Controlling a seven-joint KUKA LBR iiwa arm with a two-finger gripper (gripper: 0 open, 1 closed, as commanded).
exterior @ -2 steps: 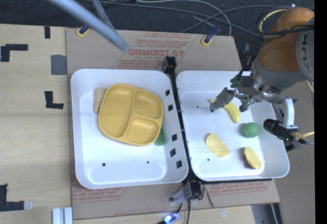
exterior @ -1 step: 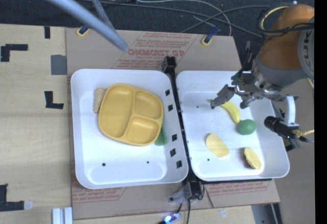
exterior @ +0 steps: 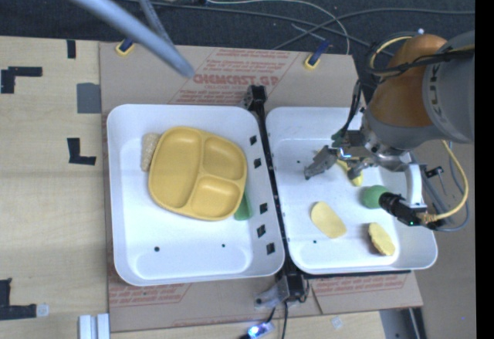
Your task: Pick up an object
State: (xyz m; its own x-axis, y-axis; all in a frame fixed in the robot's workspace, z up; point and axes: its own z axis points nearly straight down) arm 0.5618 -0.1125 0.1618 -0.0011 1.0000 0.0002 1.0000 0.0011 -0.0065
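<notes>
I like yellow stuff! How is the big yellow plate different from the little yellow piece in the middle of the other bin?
The plate is much bigger than the piece. The plate has raised walls splitting it into sections; the piece is a plain smooth oval. The plate lies in the left bin, the piece in the right bin near the gripper. Both are yellow.

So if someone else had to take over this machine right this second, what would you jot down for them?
Gripper: low in the right bin, with nothing visible between its fingers.
Right bin: a yellow piece, another yellow piece near the front corner, and a green object beside the wrist.
Left bin: a yellow divided plate lying over a tan item and a green item.
Done: nothing lifted yet.
Left: grip one object and raise it.
</notes>
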